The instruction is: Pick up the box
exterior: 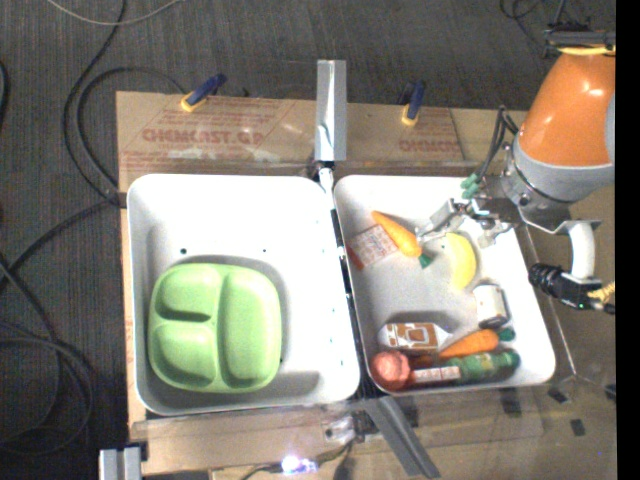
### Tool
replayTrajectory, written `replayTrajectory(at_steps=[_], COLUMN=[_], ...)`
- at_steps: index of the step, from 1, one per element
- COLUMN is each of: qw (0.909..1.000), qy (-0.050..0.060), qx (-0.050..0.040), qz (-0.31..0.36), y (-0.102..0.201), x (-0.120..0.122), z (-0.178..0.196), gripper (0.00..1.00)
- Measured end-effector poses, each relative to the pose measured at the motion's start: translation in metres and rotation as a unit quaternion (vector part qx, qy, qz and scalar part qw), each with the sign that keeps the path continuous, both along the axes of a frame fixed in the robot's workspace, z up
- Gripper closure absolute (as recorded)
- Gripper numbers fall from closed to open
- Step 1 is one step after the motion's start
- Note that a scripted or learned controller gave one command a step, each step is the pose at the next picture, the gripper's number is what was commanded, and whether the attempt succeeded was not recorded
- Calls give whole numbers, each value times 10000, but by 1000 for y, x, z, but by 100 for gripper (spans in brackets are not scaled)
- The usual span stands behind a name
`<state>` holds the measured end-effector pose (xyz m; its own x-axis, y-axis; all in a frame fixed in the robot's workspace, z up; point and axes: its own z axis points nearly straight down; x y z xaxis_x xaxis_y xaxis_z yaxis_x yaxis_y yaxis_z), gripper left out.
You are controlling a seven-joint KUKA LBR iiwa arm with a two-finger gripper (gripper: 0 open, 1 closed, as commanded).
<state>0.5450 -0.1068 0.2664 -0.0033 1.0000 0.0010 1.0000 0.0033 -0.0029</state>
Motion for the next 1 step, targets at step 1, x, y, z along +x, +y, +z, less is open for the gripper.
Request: replayTrajectory(at_steps=[1], qw=[9972], qy=[-19], qx=[5], qz=[745], y=[-13], x=[-59], z=[-171], gripper=[0])
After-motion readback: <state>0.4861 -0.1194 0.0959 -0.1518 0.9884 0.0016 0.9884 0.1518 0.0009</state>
